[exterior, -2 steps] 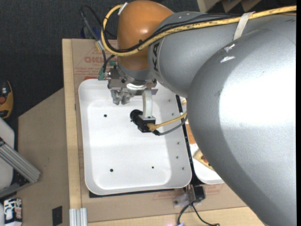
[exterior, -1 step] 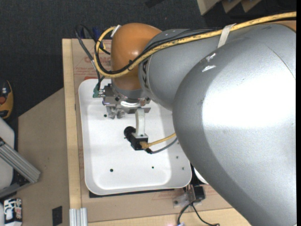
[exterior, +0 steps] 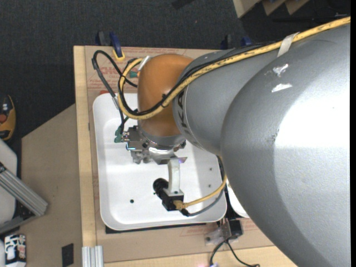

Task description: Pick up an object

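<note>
Two shallow white plastic bins sit side by side on the wood-coloured table (exterior: 83,166). The left-edge bin (exterior: 114,207) is mostly exposed; of the other bin (exterior: 237,203) just a narrow strip of rim shows past the arm.

Arm pos.: the grey robot arm (exterior: 278,127) reaches across the table from its right edge. Its orange wrist band (exterior: 158,93) is over approx. the centre of the left-edge bin, pointing down into it.

State of the hand (exterior: 143,152): its metal body is visible directly below the band, low over the bin floor. Open or closed: cannot tell, since the wrist covers the working end.

Task object: location cannot be told. The exposed bin floor, i.e. along the front edge and both front corners, is plain white apart from a small dark speck (exterior: 132,201), too small to identify. Any pick candidate is presumably hidden under the wrist.

Progress (est.): approach/descent stage at most. No grasp can be confirmed. Remaining: secure an object, raise it clear of the bin, verify it is held.
</note>
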Robot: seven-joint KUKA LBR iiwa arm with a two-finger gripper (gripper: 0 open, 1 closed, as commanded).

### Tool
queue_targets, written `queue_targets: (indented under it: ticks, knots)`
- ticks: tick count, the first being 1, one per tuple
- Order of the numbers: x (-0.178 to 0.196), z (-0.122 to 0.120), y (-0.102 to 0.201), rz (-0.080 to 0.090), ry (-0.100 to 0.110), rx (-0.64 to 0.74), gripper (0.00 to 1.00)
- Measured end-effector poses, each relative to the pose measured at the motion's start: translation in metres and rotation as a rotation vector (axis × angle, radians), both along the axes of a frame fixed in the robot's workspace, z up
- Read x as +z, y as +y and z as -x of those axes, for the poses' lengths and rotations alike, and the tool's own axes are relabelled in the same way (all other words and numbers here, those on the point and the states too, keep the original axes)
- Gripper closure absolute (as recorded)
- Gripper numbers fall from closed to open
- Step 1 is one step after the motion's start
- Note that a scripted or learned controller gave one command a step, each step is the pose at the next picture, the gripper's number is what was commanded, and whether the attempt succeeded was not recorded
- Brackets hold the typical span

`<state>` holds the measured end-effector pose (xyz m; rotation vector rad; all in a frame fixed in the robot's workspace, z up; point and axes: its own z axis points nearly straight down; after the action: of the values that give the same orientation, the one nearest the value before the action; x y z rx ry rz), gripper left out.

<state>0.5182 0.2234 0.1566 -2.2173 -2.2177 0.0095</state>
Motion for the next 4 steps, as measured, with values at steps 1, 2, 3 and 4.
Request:
queue_targets:
  ticks: [1,2,3,4]
  knots:
    - [-0.066,0.043,0.000,0.002,0.005,-0.001,1.00]
    - [-0.018,-0.003,-0.080,0.002,-0.014,-0.009,1.00]
    - [-0.073,-0.034,-0.021,-0.001,-0.012,0.003,1.00]
    - [0.017,-0.082,0.003,-0.004,-0.020,0.002,1.00]
